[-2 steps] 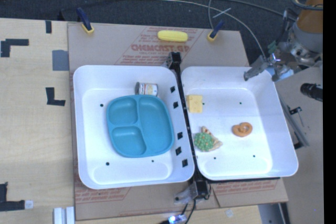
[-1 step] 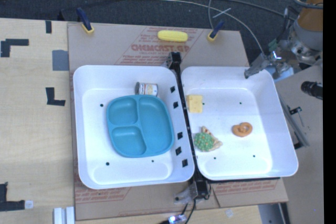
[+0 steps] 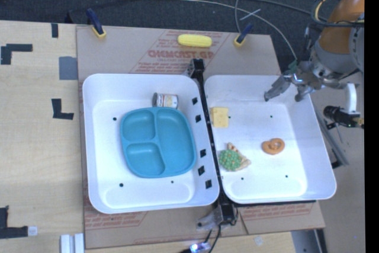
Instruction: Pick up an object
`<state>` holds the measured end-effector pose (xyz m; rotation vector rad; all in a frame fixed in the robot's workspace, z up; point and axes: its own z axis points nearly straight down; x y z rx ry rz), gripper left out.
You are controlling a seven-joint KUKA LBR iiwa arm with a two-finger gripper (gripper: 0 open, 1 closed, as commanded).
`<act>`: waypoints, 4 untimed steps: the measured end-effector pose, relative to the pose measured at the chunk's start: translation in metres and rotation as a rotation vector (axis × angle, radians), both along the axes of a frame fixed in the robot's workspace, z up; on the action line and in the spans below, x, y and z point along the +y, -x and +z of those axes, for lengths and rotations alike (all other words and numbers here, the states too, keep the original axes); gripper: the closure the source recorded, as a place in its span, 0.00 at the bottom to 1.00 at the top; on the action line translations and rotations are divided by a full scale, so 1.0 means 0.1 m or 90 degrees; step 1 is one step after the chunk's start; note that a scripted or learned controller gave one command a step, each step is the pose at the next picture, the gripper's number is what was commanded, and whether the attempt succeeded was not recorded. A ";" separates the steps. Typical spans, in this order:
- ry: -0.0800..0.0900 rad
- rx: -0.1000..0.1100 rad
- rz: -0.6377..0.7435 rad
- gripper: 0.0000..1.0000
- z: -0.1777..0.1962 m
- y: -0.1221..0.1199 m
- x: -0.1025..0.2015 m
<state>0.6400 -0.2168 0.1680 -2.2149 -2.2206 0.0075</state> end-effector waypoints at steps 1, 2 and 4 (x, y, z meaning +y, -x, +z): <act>0.000 -0.001 0.000 0.00 -0.45 -0.03 0.03; 0.002 -0.005 0.001 0.00 -0.85 -0.03 0.04; 0.001 -0.006 -0.001 1.00 -0.27 -0.02 0.01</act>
